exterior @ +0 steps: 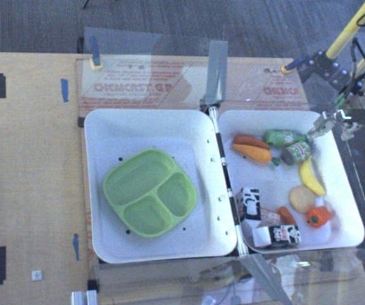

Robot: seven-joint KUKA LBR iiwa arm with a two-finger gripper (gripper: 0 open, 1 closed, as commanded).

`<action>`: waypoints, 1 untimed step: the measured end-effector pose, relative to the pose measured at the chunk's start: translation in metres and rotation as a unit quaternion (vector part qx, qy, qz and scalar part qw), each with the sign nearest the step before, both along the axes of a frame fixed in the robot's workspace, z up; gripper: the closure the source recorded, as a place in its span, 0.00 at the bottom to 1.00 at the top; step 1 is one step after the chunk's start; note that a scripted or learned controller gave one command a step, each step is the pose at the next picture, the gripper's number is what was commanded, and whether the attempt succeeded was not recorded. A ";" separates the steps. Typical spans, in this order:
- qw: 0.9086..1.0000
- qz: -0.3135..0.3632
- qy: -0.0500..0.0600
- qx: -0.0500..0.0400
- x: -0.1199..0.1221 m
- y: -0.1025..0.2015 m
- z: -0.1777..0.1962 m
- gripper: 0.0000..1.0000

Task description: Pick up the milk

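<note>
Milk carton (251, 203) lies in the right bin (348, 170), at about 8 o'clock, against the dividing wall; not held.

Carton is small, white with black cow-patch markings, its upper end toward 12 o'clock. A second black-and-white carton (284, 235) lies on its side near 6 o'clock, apart from the first. Same bin holds a carrot (252, 151), green bottle (285, 136), banana (311, 178) and an orange-red fruit (319, 216). Left bin (100, 132) bears a green three-compartment tray (149, 192). Gripper (327, 124) sits at the right bin's 1 o'clock corner, well apart from the carton; whether its fingers are spread or pressed together cannot be told.
</note>
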State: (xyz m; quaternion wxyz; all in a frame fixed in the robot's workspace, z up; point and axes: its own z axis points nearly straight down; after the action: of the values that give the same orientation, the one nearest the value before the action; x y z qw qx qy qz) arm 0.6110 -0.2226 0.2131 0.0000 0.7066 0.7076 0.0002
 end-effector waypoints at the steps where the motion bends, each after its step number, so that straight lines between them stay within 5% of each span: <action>1: 0.996 -0.091 -0.001 0.002 -0.091 0.026 -0.127 0.00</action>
State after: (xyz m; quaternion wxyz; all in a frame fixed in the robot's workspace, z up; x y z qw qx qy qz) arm 0.5202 -0.1970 0.0864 -0.0005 0.7682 0.6402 0.0025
